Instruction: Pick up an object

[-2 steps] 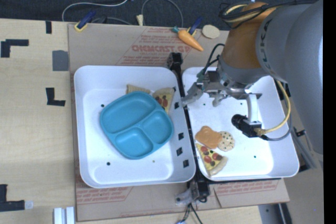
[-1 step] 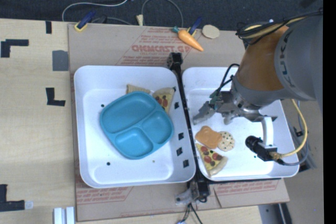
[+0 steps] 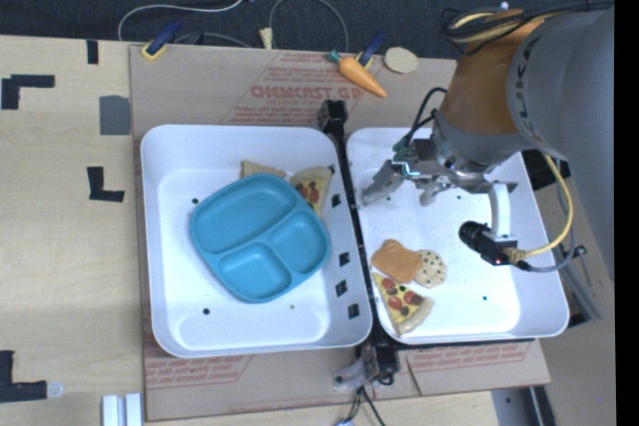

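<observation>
My gripper (image 3: 407, 188) hangs over the upper left of the right bin (image 3: 539, 309), its two grey fingers spread apart with nothing between them. Below it in the same bin lie a toast-like orange piece (image 3: 396, 260), a small cookie (image 3: 430, 267) and a pizza slice (image 3: 403, 304), all apart from the fingers. The left bin (image 3: 165, 244) holds a blue divided plate (image 3: 261, 236), with a pizza-like slice (image 3: 313, 186) and a tan piece (image 3: 258, 171) partly hidden behind it.
A toy carrot (image 3: 360, 76) and a round beige disc (image 3: 401, 61) lie on the cardboard behind the bins. A black divider bar (image 3: 343, 205) runs between the bins. A cable and black connector (image 3: 483, 242) hang off the wrist over the right bin.
</observation>
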### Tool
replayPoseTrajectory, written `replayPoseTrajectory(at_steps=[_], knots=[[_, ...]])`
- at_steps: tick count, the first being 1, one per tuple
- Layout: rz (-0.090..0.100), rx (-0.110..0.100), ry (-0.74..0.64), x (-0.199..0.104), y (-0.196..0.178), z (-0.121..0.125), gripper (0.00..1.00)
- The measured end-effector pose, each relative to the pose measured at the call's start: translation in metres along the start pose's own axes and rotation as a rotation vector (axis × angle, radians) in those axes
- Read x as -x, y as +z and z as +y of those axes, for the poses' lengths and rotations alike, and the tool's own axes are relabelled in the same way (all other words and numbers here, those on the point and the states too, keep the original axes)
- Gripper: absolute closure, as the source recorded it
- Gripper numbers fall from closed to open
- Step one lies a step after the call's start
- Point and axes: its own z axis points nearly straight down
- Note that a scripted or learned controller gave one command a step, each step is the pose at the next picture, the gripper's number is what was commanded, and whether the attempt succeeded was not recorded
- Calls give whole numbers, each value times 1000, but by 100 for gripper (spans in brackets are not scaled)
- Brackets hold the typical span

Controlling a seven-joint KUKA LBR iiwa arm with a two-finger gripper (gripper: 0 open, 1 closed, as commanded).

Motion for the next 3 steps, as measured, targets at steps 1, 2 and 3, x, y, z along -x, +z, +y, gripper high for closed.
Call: replayPoseTrajectory(at_steps=[1,2,3], knots=[[-2,0,4,42,104,12,0],[-1,11,-3,15,-7,83,0],[0,-1,1,4,0,96,0]])
